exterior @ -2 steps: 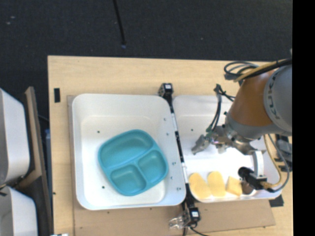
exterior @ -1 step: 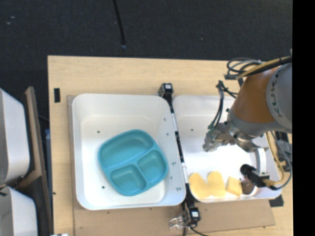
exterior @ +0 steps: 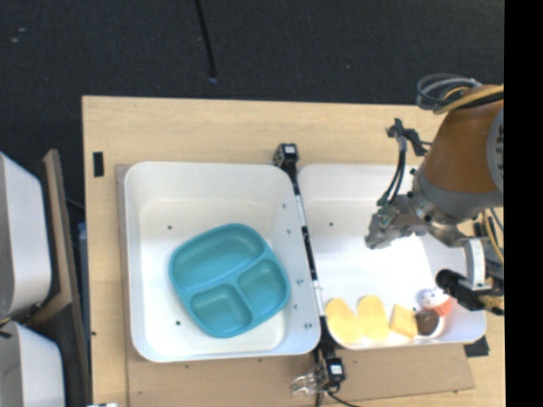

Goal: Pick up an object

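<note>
Grey claw (exterior: pixel 379 234) hovering over right bin (exterior: pixel 348 193); finger state impossible to tell. Yellow pieces (exterior: pixel 370 319) lying below claw at near rim, untouched. Teal divided tray (exterior: pixel 227 280) sitting well left, in left bin (exterior: pixel 153 202).

A teal divided plate (exterior: pixel 229 280) lies in the left bin (exterior: pixel 144 227). At five o'clock, along the right bin's (exterior: pixel 339 193) near edge, sit yellow pieces (exterior: pixel 358 319) and a small brown-and-white object (exterior: pixel 429 314). The gripper (exterior: pixel 379 233) hangs over the right bin.
</note>
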Available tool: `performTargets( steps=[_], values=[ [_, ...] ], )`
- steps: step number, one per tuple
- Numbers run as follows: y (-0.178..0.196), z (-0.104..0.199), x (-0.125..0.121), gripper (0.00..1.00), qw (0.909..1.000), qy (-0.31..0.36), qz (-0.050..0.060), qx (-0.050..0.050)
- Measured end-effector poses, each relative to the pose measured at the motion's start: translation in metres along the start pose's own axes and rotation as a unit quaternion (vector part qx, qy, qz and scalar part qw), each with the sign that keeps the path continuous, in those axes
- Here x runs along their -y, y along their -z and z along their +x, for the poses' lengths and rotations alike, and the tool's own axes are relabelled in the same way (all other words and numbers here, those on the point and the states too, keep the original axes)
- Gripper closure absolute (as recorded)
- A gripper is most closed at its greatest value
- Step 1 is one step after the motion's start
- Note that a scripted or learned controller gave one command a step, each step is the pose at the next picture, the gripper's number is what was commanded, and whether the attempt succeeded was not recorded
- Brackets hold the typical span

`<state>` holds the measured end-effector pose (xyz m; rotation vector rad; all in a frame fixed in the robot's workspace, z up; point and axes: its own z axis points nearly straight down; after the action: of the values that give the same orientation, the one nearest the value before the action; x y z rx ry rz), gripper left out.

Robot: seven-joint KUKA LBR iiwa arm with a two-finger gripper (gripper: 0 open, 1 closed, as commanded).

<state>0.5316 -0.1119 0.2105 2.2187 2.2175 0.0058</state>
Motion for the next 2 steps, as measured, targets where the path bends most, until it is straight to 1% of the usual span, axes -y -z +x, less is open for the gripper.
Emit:
performTargets(
  steps=[1,2],
  values=[
    [-0.008,0.000,0.000,1.00,1.0000,0.000,0.003,0.000],
    [0.006,0.044,0.004,1.00,1.0000,0.002,0.002,-0.001]
  ],
)
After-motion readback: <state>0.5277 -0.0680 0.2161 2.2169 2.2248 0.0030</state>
